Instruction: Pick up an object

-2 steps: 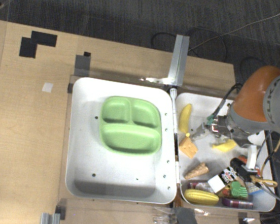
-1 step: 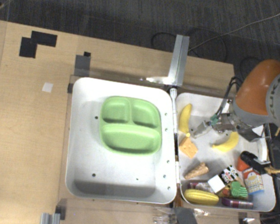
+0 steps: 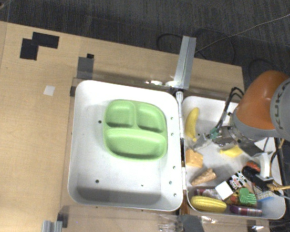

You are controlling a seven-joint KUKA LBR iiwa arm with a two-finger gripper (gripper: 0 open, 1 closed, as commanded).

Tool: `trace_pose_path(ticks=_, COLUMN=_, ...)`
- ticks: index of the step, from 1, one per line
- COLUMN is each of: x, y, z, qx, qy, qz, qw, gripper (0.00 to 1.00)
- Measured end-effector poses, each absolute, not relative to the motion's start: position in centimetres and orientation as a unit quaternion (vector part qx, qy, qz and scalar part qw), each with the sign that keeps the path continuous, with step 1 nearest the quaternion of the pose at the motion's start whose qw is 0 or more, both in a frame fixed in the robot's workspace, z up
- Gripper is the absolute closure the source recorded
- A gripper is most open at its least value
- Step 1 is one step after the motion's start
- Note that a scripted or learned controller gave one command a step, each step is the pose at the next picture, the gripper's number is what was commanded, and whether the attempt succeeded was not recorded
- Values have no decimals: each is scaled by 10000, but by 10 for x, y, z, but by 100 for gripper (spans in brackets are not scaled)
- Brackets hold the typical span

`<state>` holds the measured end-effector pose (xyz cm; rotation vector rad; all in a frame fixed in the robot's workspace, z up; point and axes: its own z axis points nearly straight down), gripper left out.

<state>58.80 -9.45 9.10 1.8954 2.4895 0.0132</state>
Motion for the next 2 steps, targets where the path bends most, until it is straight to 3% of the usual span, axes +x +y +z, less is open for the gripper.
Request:
trace_pose_path(ticks=1, x=658, y=-92, z=89, qx=6378, qy=7702, qz=33, qw=49, gripper=0)
trace_pose_path(ticks=2, x=661, y=-89, z=103, qx=6351, qy=7724, qz=67, qw=79, gripper=100)
